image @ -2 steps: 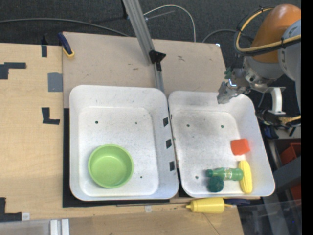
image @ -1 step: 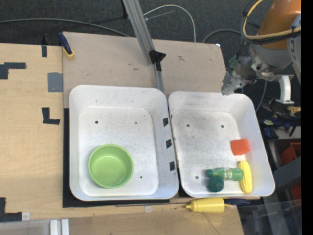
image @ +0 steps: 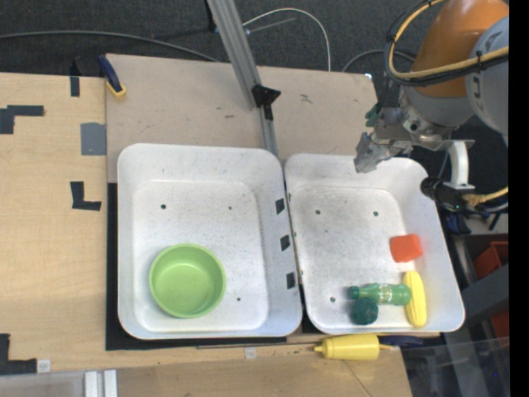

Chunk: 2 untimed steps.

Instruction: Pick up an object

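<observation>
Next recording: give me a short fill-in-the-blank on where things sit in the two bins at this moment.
1. The green bowl lies in the ____ bin.
2. The orange block lies in the right bin, above the ____ banana.
3. The gripper is over the right bin's ____ rim.
4. The yellow bottle lies ____ the bins, on the bench.

Missing words: left; yellow; far; outside

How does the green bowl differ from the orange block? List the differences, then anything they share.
1. Colour: the green bowl is lime green, the orange block orange.
2. Shape: the bowl is round and hollow, the block boxy and solid.
3. Size: the bowl looks much larger than the block.
4. Place: the bowl sits in the left bin, the block in the right bin.

Both lie away from the gripper.
</observation>
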Each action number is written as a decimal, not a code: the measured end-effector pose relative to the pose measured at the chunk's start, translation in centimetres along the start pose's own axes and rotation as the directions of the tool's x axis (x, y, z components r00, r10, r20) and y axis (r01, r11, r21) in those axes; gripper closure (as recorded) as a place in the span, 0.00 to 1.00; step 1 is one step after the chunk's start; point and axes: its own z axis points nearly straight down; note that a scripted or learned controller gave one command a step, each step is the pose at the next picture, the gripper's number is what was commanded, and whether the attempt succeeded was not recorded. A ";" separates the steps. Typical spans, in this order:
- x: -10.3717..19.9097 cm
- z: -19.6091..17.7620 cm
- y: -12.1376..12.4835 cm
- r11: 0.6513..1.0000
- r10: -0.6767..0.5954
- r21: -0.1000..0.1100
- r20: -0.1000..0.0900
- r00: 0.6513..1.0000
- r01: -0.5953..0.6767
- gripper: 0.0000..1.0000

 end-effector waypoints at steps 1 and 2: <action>5.6 1.3 -2.1 1.000 -0.002 0.002 -0.001 1.000 0.002 1.00; 10.5 1.1 -2.9 1.000 -0.003 0.001 -0.001 1.000 0.003 1.00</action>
